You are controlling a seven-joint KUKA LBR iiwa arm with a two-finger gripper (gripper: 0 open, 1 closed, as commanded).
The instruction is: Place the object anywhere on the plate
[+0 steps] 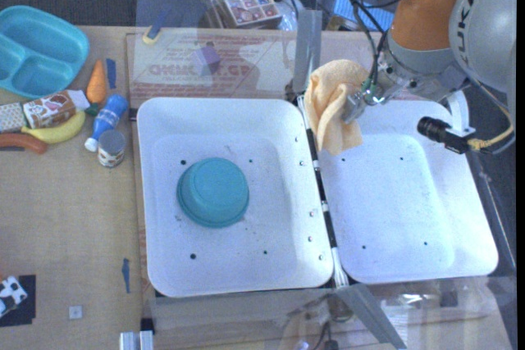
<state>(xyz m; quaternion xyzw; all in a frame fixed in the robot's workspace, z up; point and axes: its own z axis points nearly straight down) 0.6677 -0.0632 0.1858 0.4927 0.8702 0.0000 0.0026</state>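
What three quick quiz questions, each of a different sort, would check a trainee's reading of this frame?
1. True or false: the yellow cloth lies flat on the teal plate.
2. Which bin holds the plate? A) left bin B) right bin
3. Fill in: the gripper is at the cloth's ____ edge in the camera view.

Key: 1 false, the cloth hangs by the divider at the right bin's top left corner; 2 A; 3 right.
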